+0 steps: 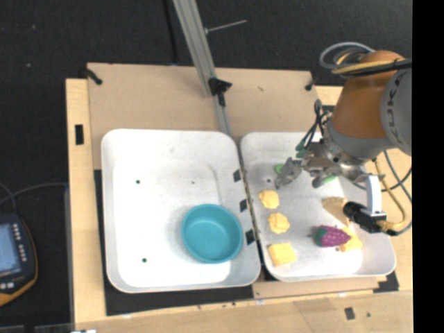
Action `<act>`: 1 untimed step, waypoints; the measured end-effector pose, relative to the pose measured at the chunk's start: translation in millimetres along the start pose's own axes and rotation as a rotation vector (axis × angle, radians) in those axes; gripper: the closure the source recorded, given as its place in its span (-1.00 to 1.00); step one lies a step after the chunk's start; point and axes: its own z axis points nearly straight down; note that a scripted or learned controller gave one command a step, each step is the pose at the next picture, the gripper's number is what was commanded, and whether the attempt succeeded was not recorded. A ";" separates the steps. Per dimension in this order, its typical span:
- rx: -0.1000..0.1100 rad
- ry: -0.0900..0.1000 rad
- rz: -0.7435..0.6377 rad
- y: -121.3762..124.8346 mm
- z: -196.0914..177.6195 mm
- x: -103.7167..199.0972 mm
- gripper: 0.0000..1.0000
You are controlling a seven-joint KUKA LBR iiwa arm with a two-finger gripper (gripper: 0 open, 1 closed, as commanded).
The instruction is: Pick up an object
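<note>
pincer spread open over the right bin, near lumpy yellow pieces.

A tan desk stands on dark floor. A grey metal pole slants upward, left of the end effector.

Landmark: the left white bin, a shallow tray on the bench.
Right white bin: just beside the left bin, edges nearly touching.
Wooden bench top: pale brown board beneath both bins, showing behind the left bin.
Metal pole: grey bar slanting down from above to the left bin's far right corner.
Handheld control pendant: well left of the left bin, off the bench, screen lit.
Floor: dark, surrounding the bench.
</note>
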 end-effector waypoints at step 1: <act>-0.002 0.001 0.000 -1.6 61.0 -0.4 -1.00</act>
